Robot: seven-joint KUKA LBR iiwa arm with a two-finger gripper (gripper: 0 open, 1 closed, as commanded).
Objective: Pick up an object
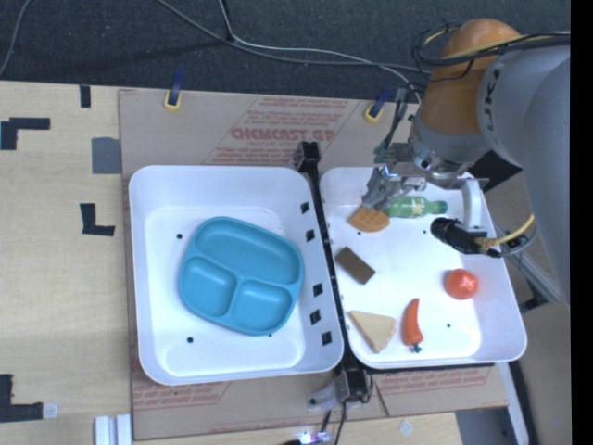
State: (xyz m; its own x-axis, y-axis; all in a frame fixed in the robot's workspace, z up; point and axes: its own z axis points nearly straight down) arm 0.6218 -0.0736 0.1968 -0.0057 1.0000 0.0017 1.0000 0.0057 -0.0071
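Note:
My gripper (384, 191) hangs low over the far left part of the right bin (491, 341). It sits just above a tan-orange cookie-like piece (369, 219) and beside a green bottle (414, 208) lying on its side. Whether it touches either one cannot be told. Also in this bin are a brown block (354, 264), a red tomato (460, 284), a red chili pepper (411, 323) and a tan wedge (372, 329).
The left bin (153, 202) holds a blue divided plate (241, 274). A black divider (320, 248) runs between the two bins. A black part on the arm (454, 233) juts over the right bin near the bottle. Cables trail across the dark floor behind.

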